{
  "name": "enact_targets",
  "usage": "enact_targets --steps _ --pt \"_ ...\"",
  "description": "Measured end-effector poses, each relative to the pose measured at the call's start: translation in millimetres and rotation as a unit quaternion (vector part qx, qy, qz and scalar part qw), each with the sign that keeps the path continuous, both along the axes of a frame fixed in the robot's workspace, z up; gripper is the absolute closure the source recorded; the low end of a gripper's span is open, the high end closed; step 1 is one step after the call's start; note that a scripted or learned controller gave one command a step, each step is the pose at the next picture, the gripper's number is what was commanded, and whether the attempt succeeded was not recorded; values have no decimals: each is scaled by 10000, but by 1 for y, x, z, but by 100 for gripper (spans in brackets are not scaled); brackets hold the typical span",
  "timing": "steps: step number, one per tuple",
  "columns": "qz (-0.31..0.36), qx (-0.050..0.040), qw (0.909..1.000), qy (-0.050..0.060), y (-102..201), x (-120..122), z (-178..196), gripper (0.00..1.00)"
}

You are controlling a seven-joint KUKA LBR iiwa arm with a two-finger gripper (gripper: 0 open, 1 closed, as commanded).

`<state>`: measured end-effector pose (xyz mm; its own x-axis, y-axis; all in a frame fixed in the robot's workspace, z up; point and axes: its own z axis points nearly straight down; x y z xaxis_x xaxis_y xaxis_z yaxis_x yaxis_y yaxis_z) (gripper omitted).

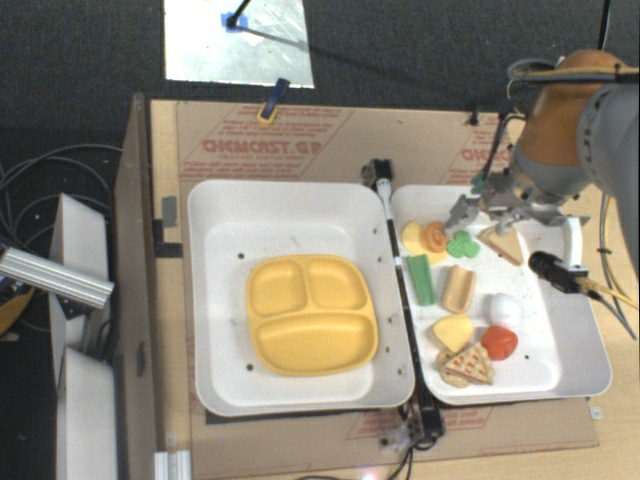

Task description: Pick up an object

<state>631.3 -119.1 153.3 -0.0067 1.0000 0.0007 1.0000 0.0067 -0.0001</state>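
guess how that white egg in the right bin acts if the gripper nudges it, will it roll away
Probably yes: the white egg looks smooth and rounded, so a nudge would likely roll it. The red tomato right beside it may stop it that way. Its curved, glossy-looking surface could also slip between fingers.

"CHEMCAST GP" printed on brown board (pixel 262 148)

Position: the camera is sitting above the bench (pixel 300 133), fixed.
Direction: it is looking down at a slant, with the bench's far edge lying toward the top.
Framing: it is taking in both bins whole, the left bin (pixel 215 298) near the centre and the right bin (pixel 575 343) toward the right.
Distance: it is standing far enough to show dark floor (pixel 80 38) beyond the bench.
Arm: the arm (pixel 575 118) is entering from the right.
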Motion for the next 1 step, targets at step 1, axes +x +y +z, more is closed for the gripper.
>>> enact_targets --steps 1 --pt "0 -10 10000 -23 24 18 -68 0"
